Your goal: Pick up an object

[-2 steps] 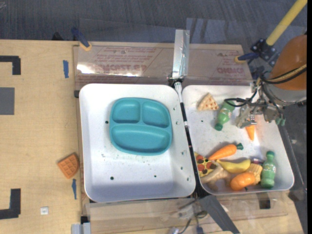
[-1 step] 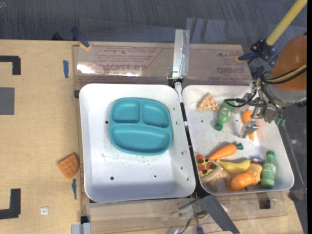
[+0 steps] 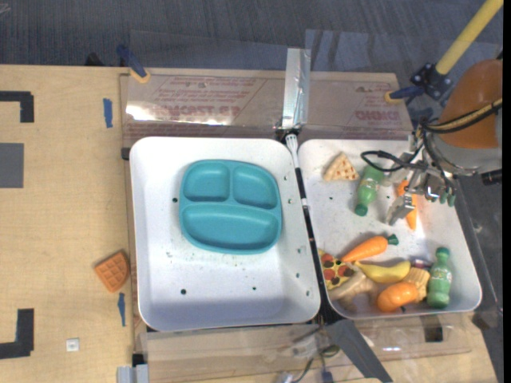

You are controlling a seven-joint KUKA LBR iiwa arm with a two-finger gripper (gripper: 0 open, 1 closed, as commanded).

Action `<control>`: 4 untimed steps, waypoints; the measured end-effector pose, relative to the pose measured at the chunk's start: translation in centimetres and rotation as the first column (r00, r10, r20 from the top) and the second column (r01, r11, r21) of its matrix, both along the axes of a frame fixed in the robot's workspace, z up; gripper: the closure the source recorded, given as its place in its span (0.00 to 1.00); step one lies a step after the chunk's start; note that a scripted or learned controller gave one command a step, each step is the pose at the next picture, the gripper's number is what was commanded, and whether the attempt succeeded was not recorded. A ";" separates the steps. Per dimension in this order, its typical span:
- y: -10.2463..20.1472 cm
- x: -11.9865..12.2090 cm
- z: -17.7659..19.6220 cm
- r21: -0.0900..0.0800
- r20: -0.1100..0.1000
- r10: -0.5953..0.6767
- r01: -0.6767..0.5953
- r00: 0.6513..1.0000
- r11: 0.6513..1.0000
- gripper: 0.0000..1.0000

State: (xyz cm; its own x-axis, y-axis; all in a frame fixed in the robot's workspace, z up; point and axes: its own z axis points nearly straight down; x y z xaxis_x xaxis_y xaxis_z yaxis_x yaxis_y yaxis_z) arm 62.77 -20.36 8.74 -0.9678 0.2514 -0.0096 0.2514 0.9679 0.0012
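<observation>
Overhead, the right bin (image 3: 463,238) holds toy food, the likely pick a carrot (image 3: 365,249) near its middle: light, hard, slick plastic, best pinched across its thick orange body. Above and right of the carrot, the gripper (image 3: 407,202) hangs low over the bin floor; wires blur it, so its state cannot be told.

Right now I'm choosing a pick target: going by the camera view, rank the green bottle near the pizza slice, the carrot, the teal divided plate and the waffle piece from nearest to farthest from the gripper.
1. Green bottle, just left of the gripper, right bin.
2. Carrot, below it, same bin.
3. Teal divided plate, left bin.
4. Waffle piece, outside the bins, on the bench's far left.
</observation>
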 end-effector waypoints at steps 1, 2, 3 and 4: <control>1.0 -2.6 0.1 0.001 -0.001 -0.028 0.028 1.000 1.000 0.00; 0.9 -2.2 1.4 -0.004 0.012 -0.027 0.027 1.000 1.000 1.00; 4.5 -8.6 0.3 -0.004 0.004 0.181 -0.181 0.983 0.983 1.00; 4.5 -8.5 0.2 -0.004 0.005 0.181 -0.181 0.983 0.983 0.00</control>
